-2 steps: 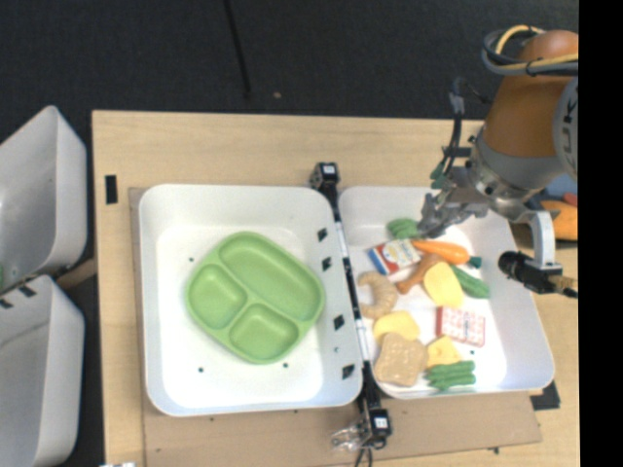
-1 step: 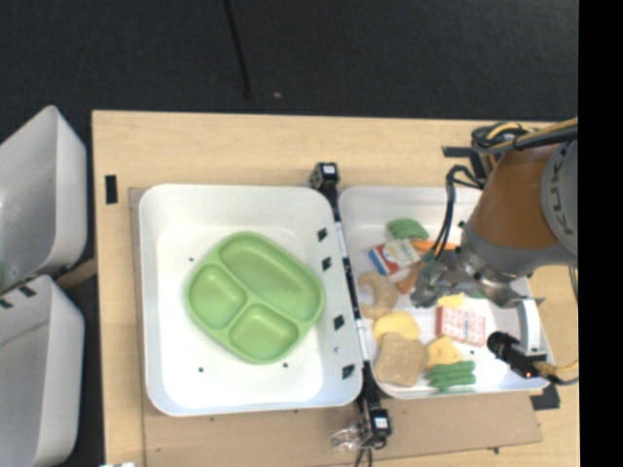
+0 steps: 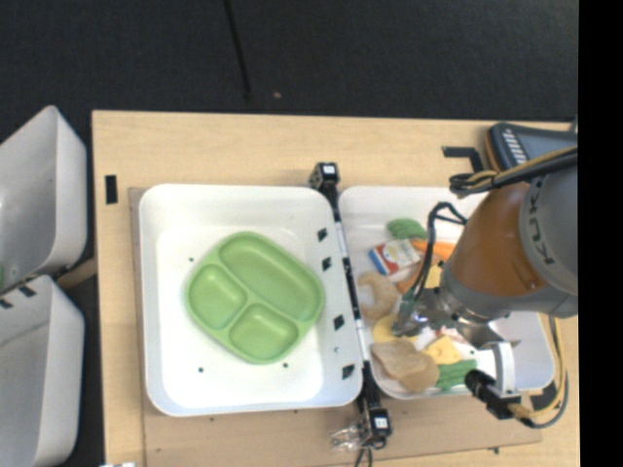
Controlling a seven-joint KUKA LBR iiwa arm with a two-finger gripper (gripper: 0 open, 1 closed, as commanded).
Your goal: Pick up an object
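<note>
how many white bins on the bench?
2. The left bin holds a green divided plate. The right bin holds a pile of small items, with the arm reaching over it and hiding part of it.

Green three-compartment tray [image 3: 255, 297] in left white bin [image 3: 156, 261] on wooden bench [image 3: 214, 144].

Small objects heaped in right bin [image 3: 545, 358]: green piece [image 3: 405, 229], red-white packet [image 3: 394, 256], tan lumps [image 3: 404, 363], yellow item [image 3: 440, 346].
</note>
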